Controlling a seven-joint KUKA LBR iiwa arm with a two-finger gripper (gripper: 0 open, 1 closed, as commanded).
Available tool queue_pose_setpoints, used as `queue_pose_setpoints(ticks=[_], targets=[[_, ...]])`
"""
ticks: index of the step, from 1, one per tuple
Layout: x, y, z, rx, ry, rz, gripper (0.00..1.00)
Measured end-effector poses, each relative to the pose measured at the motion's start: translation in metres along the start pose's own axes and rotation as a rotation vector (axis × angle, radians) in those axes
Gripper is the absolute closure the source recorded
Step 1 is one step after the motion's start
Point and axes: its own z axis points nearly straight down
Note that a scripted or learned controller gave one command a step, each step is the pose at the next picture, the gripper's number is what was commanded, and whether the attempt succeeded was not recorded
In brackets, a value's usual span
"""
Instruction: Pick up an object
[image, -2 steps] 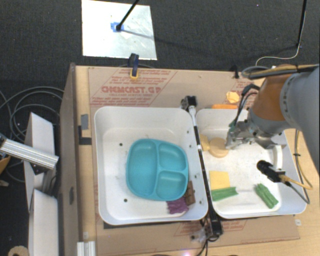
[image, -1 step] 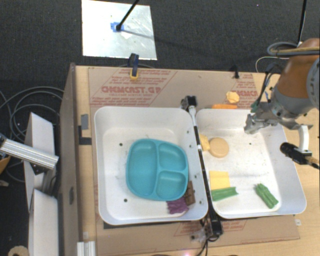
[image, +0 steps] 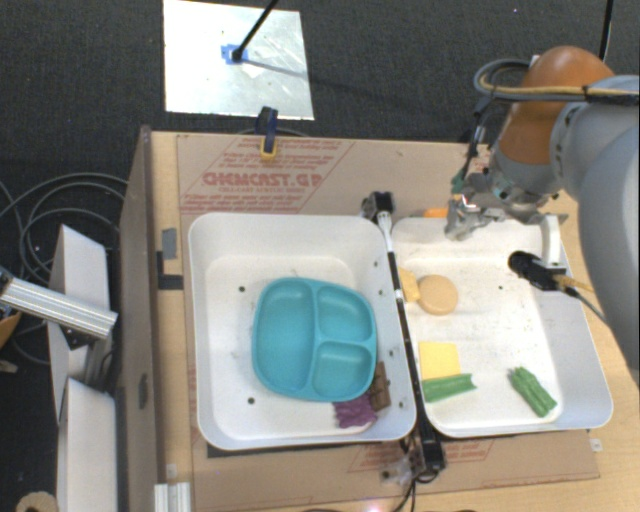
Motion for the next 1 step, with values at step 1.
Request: queue_pose_setpoints(ticks=[1], targets=[[-0.0039, -0.0028, -0.0007, 0.004, -0.002, 0.005, 0.00]])
